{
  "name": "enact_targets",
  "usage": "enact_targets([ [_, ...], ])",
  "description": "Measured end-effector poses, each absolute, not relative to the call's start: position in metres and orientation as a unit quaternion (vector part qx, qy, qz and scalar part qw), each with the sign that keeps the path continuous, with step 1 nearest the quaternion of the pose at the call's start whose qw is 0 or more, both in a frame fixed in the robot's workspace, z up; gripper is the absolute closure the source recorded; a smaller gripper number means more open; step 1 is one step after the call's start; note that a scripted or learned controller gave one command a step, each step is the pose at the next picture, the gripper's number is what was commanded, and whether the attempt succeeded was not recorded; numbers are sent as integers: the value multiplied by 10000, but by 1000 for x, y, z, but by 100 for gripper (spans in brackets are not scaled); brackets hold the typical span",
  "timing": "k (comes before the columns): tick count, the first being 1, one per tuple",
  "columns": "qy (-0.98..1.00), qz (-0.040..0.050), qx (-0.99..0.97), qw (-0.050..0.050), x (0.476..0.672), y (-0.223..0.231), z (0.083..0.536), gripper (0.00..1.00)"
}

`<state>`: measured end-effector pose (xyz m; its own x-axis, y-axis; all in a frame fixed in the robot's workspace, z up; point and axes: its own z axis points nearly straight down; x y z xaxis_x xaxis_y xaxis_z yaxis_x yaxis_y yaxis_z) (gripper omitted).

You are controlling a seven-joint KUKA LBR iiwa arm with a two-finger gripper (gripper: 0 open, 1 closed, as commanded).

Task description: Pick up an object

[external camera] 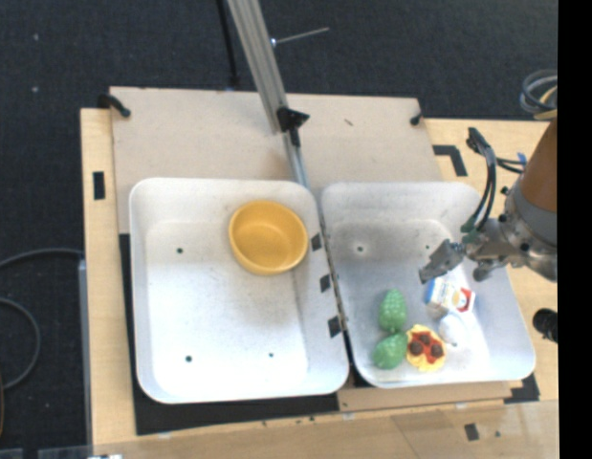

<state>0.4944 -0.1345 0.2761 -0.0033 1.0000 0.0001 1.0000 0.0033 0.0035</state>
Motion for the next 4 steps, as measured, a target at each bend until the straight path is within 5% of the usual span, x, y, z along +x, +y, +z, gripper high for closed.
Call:
enact_targets([
  [1,7078,14,7064,14,494,-135,276,0],
  [4,7067,-11,7075,-10,513,-139,123,0],
])
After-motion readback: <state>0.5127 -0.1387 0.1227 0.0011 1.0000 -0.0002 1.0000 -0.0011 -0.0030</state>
